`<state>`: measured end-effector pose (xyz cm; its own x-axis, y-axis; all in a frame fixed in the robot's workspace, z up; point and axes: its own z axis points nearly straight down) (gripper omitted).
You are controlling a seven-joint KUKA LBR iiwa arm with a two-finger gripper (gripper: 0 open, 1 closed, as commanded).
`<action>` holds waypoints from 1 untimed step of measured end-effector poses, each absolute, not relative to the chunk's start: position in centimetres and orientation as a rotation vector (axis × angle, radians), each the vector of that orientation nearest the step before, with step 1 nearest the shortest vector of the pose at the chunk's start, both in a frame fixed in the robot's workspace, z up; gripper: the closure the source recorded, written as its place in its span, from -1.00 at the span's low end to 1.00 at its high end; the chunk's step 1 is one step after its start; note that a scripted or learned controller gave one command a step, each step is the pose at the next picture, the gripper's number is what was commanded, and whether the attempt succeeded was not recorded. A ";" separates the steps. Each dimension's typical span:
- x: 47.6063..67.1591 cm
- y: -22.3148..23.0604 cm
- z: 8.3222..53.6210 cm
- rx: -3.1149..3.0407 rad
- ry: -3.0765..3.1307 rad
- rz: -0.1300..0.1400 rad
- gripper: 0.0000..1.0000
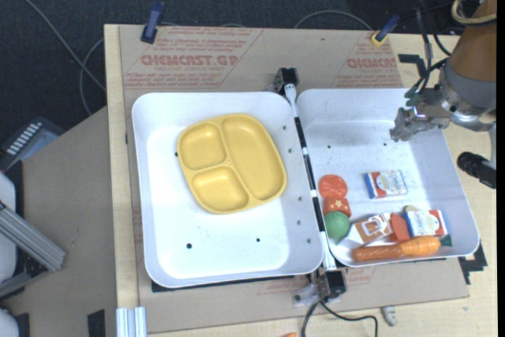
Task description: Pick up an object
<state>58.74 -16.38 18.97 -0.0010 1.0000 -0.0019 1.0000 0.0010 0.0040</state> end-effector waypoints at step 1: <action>58.7 -16.4 18.8 2.220 2.221 0.000 -1.00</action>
